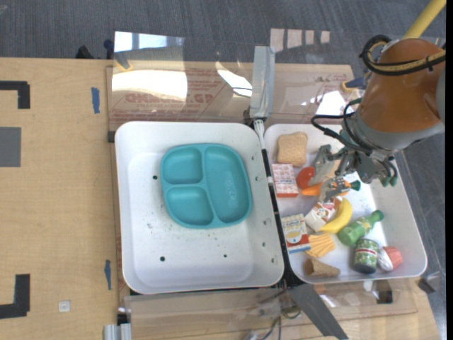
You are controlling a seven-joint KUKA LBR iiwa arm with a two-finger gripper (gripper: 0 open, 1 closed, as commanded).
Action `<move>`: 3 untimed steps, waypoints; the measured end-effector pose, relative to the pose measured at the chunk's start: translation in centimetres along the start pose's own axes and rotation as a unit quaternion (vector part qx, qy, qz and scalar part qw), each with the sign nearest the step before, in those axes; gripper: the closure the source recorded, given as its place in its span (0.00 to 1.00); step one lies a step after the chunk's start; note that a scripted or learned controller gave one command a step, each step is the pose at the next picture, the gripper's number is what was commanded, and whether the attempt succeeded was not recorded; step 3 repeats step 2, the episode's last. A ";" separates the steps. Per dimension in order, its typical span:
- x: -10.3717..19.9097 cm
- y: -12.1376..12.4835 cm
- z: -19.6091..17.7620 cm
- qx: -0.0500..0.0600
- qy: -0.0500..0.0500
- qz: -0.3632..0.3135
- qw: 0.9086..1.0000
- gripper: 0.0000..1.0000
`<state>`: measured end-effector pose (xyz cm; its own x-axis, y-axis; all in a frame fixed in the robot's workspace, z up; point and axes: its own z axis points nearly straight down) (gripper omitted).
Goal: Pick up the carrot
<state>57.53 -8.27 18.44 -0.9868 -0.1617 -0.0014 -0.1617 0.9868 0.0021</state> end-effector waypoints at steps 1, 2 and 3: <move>5.7 -0.1 7.0 0.002 -0.009 0.057 0.998 1.00; 1.4 7.5 -3.9 0.000 -0.007 0.112 0.994 1.00; 1.4 7.5 -3.9 0.000 -0.007 0.112 0.994 1.00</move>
